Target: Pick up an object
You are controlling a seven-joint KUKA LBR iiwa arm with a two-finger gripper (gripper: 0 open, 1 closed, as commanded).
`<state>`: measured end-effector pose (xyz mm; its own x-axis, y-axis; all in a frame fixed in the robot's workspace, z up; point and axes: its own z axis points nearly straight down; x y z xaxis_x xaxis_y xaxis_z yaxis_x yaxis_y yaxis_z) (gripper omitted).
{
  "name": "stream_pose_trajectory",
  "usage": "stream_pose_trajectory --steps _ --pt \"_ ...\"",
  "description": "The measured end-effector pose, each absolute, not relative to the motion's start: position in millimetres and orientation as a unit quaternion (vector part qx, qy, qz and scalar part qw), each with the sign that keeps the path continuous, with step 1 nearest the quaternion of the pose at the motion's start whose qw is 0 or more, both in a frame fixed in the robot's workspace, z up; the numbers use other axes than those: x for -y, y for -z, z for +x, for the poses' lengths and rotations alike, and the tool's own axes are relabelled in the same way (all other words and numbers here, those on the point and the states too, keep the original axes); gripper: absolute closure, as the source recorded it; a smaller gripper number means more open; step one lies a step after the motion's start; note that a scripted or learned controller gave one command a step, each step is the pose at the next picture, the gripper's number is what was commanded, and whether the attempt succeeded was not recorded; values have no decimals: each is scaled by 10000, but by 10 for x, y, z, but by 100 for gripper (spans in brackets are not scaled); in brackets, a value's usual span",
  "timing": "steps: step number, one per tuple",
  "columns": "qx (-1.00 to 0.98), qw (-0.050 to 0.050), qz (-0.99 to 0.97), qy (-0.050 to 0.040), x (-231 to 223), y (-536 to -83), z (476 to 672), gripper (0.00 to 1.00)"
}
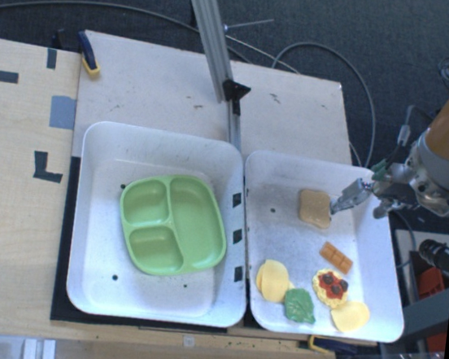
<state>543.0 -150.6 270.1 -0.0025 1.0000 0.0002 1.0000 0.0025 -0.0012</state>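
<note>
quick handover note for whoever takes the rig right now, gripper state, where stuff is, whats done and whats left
Gripper: low over the right bin, fingertips right beside the tan bread piece. Nothing visibly between the fingers; open or shut cannot be told from here.

Right bin: tan bread piece near the top, orange wafer below it, then yellow piece, green leaf, red-topped pizza piece and pale yellow piece along the front.

Left bin: green divided tray.

Done: arm is at the bread. Left: grasp and lift an object; none is off the bin floor yet.
</note>
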Motion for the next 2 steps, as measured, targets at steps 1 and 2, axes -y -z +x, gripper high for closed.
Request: stream_pose_trajectory --steps 1,2 --pt "7079 5 -7063 -3 1507 -2702 5430 0" --pt "7077 26 -7065 -21 1404 -2152 5385 0"
